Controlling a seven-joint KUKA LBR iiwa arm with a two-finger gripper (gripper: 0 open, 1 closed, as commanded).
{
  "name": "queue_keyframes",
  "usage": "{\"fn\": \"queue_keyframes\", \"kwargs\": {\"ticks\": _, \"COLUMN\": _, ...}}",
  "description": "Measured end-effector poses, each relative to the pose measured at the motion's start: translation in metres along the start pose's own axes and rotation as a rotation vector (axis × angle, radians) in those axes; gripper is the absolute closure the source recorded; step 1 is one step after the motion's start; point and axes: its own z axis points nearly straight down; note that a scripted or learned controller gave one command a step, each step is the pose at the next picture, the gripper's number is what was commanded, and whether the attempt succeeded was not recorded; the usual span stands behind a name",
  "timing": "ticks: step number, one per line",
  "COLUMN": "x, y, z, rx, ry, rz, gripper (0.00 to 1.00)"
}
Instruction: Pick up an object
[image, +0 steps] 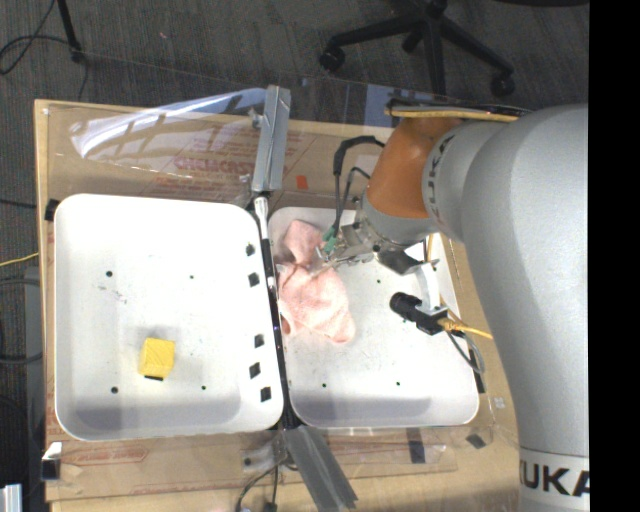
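Table (200, 165): one, wood-coloured, carrying both bins; its surface shows past the pink cloth (315, 300) on the far, left and near sides.
Arm (530, 250): one, grey, with an orange band (400, 180) above the wrist. It comes in from the view's right of the cloth and bends down toward the cloth's upper end.
Left bin (150, 220): one, shallow and white, just across the shared wall to the left of the cloth.
Right bin (400, 370): one, shallow and white, the bin in which the cloth lies.
Pink cloth: one, crumpled and soft, lying flat on the floor of the right bin against its left wall.
Cloth's long axis: from the bin's far side toward its near side, leaning a little rightward as it comes down the view. The narrower, bunched end points to the far wall; the broader end points to the near wall.
End effector (338, 248): one, at the right edge of the cloth's upper end, touching or just above it. I cannot tell whether it is apart, together or clamped on the cloth.
Yellow block (157, 357): one, small and squarish, well apart from the cloth, to its lower left, on the floor of the left bin.
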Motion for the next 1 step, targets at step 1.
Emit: {"fn": "queue_keyframes", "kwargs": {"ticks": 1, "x": 0.0436, "y": 0.0509, "z": -0.0906, "rx": -0.001, "ry": 0.000, "rz": 0.046, "gripper": 1.00}}
